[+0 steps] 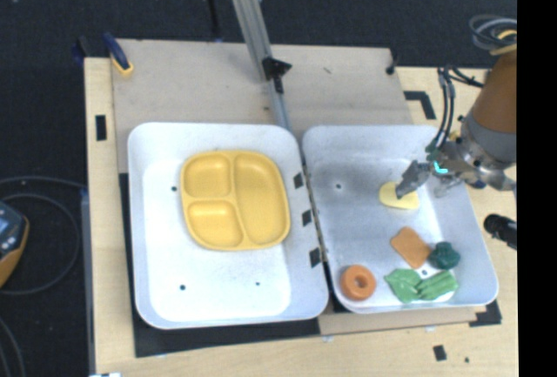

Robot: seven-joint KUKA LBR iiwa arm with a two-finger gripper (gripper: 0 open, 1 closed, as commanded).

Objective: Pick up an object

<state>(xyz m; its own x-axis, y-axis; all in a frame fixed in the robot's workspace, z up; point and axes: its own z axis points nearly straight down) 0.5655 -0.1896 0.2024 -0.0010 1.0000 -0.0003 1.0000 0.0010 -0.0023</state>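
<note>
The tool (416, 181) hangs over the far part of the right bin (348, 149), its dark finger reaching down to the right edge of a pale yellow piece (397, 197). Whether it is open or closed I cannot tell, and nothing shows between its fingers. Nearer in the same bin lie an orange block (409, 245), a dark green lump (445, 256), a green leafy piece (419, 285) and an orange ring (357, 281). The left bin (157, 279) carries a yellow divided plate (235, 198). The yellow piece looks flat and low, so the fingers may slide over it or nudge it aside instead of closing on it.
</note>
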